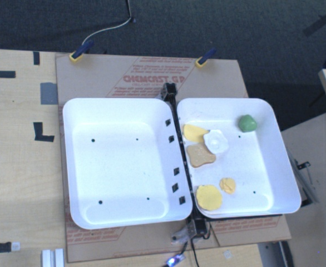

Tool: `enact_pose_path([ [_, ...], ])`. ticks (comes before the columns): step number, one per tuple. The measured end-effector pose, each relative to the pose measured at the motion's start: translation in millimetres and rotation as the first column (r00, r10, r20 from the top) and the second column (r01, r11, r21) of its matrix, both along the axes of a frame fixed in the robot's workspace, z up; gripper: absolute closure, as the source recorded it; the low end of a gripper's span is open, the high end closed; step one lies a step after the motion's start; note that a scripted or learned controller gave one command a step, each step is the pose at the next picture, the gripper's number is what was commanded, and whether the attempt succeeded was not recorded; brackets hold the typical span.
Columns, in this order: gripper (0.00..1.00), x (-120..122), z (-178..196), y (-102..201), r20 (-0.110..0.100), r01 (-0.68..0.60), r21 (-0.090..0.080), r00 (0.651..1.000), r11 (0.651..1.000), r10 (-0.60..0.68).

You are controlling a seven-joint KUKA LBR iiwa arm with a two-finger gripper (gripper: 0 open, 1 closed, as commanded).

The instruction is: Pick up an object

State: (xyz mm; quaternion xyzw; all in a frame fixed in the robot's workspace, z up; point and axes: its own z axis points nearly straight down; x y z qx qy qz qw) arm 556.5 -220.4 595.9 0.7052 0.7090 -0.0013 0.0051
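Two white bins sit side by side on a cardboard sheet [152, 77] on the tabletop [18, 160]. The right bin [281, 154] holds all the objects. A green ball [247, 123] lies in its far right part. Near its left wall, a yellow wedge [193, 132] touches a white flower-shaped piece [216, 142], with a tan slice [200, 156] just nearer. At the near side, a yellow disc [209, 197] lies beside a small orange lump [227, 185]. The left bin [68, 149] adjoins it. Whether the hand is spread or pressed together cannot be told.
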Motion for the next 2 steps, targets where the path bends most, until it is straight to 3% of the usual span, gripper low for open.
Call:
enact_pose_path([
  [1, 1.0, -42, -137, 67, -0.02, 0.001, 0.014, 1.0, 1.0, -0.001],
  [2, 1.0, -47, -56, 53, 0.003, 0.005, 0.006, 1.0, 1.0, -0.005],
])
